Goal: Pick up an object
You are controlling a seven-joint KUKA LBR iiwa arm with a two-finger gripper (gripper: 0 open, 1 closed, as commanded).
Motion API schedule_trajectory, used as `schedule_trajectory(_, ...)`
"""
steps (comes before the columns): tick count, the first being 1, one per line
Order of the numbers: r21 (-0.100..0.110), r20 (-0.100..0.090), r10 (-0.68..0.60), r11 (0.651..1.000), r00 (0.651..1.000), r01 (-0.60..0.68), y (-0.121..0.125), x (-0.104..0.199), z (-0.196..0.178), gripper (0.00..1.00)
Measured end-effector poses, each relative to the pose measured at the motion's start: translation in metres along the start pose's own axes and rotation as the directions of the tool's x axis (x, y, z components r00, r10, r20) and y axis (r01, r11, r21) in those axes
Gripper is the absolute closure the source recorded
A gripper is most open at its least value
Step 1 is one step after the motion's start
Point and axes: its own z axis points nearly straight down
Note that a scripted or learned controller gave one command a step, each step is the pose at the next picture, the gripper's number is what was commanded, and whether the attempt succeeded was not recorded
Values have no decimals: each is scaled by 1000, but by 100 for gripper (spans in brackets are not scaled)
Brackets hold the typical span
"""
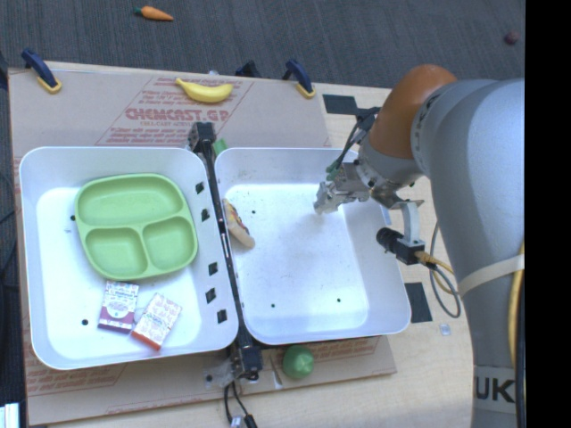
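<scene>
My gripper [326,200] hangs over the upper right part of the right bin [375,301], close to its far wall. Nothing shows under or in it. A small hot-dog-like toy [238,224] lies against the left wall of the same bin, well to the left of the gripper. In the left bin [36,328] a green divided plate [136,224] lies, with two small printed boxes [119,306] [158,319] in front of it.
A yellow banana [205,88] lies on the cardboard behind the bins. A green ball [299,361] sits on the bench in front of the right bin. An orange carrot [156,12] lies on the floor beyond. Blue clamps [41,69] grip the board's far edge.
</scene>
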Motion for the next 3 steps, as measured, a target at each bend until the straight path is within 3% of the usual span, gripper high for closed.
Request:
schedule_trajectory(1,-1,1,7,1000,1000,-7,-64,0,-88,100)
schedule_trajectory(2,1,0,7,1000,1000,-7,-64,0,-87,0)
schedule_trajectory(3,3,1,3,1000,1000,-3,-35,0,-32,0)
